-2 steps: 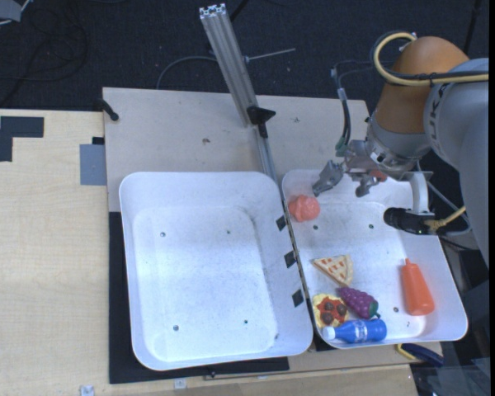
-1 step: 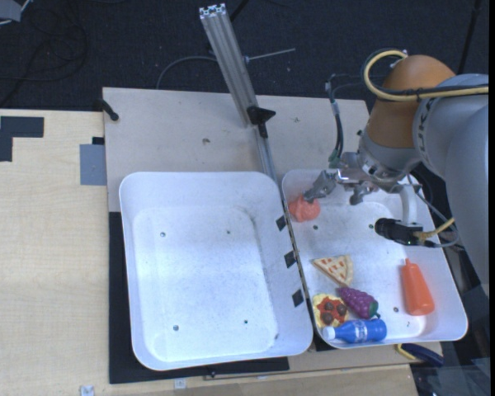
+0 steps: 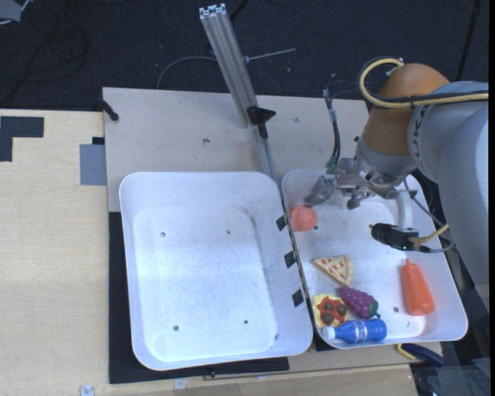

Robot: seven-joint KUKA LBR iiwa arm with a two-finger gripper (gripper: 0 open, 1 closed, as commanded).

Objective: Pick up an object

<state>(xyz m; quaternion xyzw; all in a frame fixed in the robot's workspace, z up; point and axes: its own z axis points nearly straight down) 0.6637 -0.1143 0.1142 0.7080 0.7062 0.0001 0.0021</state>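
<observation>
gripper over back of right bin, fingers spread wide, holding nothing. pink ball just below-left of it, by bin's left wall. toward bin's front: pizza slice, grapes, blue bottle. orange bottle near bin's right wall. left bin beside it.
</observation>
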